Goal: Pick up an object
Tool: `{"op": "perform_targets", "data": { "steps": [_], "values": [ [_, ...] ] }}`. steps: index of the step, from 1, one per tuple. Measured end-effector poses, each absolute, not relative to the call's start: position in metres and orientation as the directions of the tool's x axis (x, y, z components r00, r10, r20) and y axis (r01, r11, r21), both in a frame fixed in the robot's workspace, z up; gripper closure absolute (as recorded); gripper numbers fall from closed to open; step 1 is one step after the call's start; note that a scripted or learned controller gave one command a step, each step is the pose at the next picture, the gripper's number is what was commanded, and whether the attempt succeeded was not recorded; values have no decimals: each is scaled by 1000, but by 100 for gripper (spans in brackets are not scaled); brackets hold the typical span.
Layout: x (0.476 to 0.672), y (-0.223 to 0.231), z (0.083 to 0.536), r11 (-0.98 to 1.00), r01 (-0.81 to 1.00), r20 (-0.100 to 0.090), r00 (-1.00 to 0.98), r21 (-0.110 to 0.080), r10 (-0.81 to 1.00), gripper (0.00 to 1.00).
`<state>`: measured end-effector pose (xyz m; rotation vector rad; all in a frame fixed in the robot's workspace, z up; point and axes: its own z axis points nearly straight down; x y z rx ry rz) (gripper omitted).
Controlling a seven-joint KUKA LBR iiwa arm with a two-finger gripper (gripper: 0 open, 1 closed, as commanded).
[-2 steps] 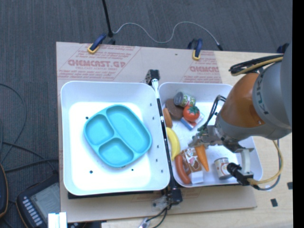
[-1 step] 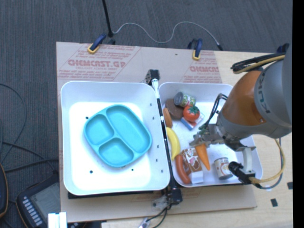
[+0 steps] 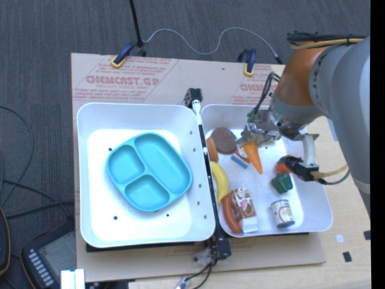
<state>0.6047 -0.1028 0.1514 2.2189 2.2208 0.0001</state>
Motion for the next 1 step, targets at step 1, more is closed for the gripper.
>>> {"op": "perform_targets", "data": {
  "steps": [1],
  "values": [
    [529, -68, 184, 0, 1000, -1, 0, -1, 1000, 100]
  ]
}}
